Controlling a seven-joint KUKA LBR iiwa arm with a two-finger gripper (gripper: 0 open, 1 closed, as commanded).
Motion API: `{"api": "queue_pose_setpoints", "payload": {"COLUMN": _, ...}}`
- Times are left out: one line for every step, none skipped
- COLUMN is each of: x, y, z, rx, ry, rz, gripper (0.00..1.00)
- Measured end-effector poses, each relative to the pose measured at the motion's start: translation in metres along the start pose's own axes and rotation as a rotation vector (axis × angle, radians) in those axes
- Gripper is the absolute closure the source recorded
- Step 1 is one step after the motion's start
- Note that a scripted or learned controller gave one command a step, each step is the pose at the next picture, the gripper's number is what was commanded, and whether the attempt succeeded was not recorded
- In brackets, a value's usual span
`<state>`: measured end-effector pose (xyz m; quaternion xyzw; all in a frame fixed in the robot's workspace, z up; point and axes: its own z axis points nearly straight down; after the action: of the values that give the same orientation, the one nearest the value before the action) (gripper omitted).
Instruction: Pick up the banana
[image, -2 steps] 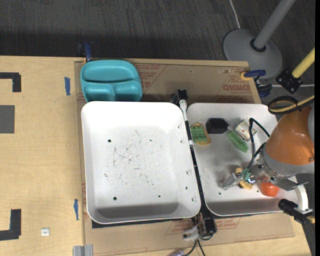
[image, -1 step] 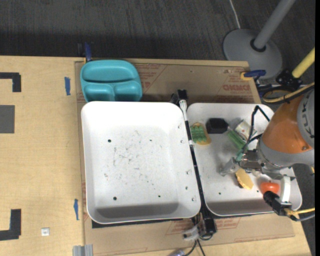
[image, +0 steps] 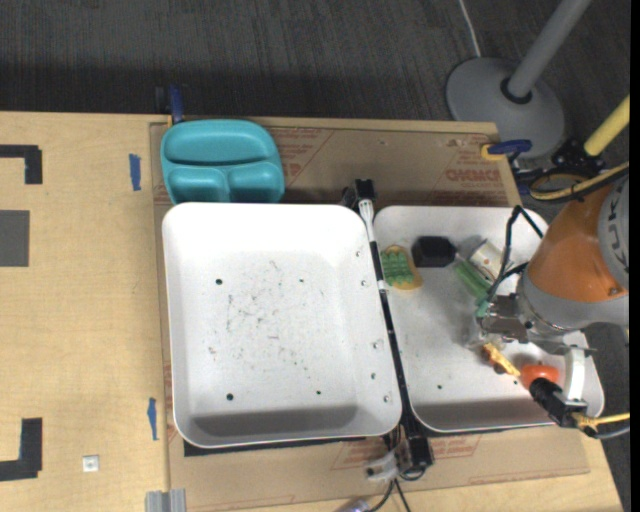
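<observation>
Because my arm reaches in from the right, it hangs over the right bin, where the loose pieces lie. Nearest, an orange piece sits by the near rim. Just beyond it my gripper hovers low; I cannot tell how far open it is or whether it holds anything. Farther left, a yellow-edged green piece lies against the divider. It may be the banana, though I cannot be sure. The black block lies just beside it.

Bench: two white bins side by side, teal tray behind
</observation>
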<state>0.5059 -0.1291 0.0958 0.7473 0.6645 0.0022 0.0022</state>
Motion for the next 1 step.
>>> {"api": "queue_pose_setpoints", "payload": {"x": 0.0002, "y": 0.0006, "z": -0.0098, "rx": -0.002, "ry": -0.001, "rz": 0.0, "gripper": 1.0}}
